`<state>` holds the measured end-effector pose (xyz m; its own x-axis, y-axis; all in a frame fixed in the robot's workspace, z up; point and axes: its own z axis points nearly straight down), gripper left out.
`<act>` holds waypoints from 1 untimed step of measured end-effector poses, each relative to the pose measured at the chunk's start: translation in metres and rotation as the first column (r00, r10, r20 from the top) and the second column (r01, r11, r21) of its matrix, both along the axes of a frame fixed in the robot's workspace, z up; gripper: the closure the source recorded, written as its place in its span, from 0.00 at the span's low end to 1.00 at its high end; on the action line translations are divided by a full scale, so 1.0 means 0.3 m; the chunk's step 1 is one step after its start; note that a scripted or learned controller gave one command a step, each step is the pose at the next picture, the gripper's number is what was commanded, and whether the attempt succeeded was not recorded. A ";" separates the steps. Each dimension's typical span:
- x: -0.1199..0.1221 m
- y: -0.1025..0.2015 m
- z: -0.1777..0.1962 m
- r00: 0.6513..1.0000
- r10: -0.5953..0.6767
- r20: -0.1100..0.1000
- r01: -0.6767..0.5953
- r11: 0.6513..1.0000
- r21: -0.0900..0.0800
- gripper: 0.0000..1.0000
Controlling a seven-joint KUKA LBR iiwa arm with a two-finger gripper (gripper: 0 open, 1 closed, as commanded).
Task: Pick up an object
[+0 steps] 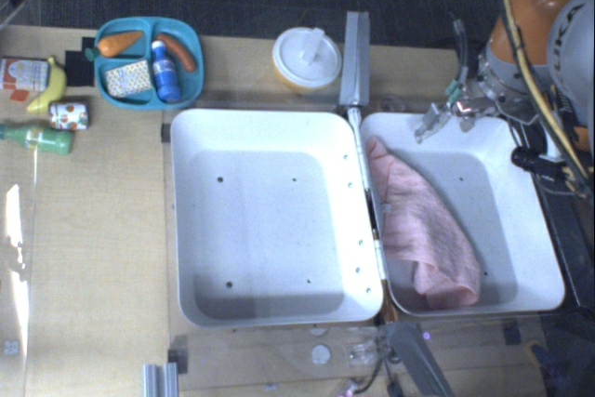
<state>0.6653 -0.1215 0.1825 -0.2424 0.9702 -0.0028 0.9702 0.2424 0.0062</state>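
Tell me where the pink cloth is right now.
The pink cloth lies crumpled in the right bin, along its left wall beside the divider between the bins, below and left of the tool.

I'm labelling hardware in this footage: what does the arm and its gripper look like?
The arm is grey with a rounded orange section, and yellow and black cables run along it. The gripper is small, metallic silver-grey, with a green spot near its base.

White bins (186, 200), pink cloth (423, 232), blue tray (191, 60) with orange carrot (121, 43) and blue bottle (165, 74), yellow banana (48, 86), green bottle (37, 138), white-lidded yellow cup (307, 59), tan bench (84, 246).
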 end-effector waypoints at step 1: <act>-0.120 -0.030 -0.287 0.997 0.074 -0.005 -0.074 0.997 0.001 0.00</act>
